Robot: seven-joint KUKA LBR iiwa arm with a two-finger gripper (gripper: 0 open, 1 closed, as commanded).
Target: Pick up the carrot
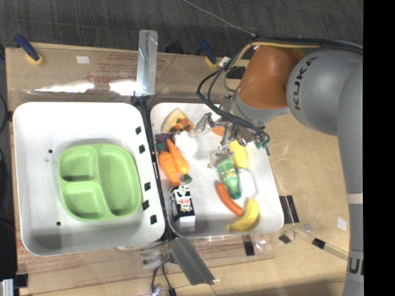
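Carrot not yet picked, as far as I can judge. The gripper (229, 135) hangs over the upper middle of the right-hand shallow white bin (271, 184), under the arm's orange band; its metal parts and cables are cluttered enough that I cannot tell how it is set, nor whether it has hold of anything. Two candidates for the target: the pair of stubby orange carrots with a green end (173, 163) lying against the bin's left wall, and a slimmer orange-red carrot-like piece (229, 200) lower down, just beside the yellow banana (247, 217). Both lie on the bin floor, apart from the gripper, so approach, grasp and lift all seem left to do. Clutter is the main obstacle: a yellow and green bottle-like item (232, 165) sits just below the gripper, a small black-and-white box (182, 201) is near the carrot pair, and a pizza-slice toy (176, 121) is in the upper left corner. The left white bin (24, 165) holds a green divided plate (99, 182), well apart.
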